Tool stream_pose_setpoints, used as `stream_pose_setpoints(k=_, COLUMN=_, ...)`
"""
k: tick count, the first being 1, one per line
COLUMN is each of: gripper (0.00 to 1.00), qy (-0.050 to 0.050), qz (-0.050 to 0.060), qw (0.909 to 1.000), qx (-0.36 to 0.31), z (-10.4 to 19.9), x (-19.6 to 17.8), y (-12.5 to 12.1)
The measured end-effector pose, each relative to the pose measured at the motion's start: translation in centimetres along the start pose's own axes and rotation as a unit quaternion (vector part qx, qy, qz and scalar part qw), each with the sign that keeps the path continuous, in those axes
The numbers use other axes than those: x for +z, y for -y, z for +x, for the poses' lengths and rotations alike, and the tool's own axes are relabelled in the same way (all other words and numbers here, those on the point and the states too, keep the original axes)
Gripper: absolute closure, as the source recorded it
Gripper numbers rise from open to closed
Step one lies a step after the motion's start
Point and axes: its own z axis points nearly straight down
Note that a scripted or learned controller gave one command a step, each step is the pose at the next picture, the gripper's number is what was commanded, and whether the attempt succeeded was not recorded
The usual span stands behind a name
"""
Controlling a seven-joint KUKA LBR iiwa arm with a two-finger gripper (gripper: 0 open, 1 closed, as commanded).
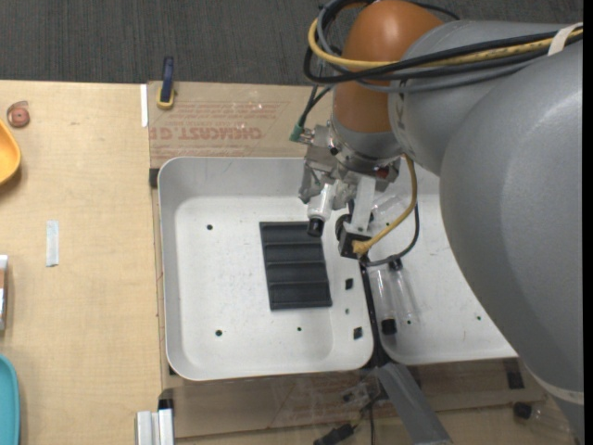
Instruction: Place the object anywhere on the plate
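One dark ridged plate (295,265) is lying in the left bin (185,248); I'm hovering my gripper (331,219) at its far-right corner, jaw state unclear, carrying nothing visible.

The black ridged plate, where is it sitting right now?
The black ridged plate lies flat in the left white bin, toward that bin's right side, with the tool just above its upper right corner.

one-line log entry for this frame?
arm: over left bin | gripper: above top right corner of black ridged plate | plate: flat in left bin | held object: none seen
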Motion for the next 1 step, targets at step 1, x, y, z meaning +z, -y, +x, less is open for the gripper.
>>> stream_pose_setpoints(k=1, gripper=1.0, qy=0.0, qz=0.0, qw=0.9997, qx=0.024, z=4.18, x=-3.38, y=1.09)
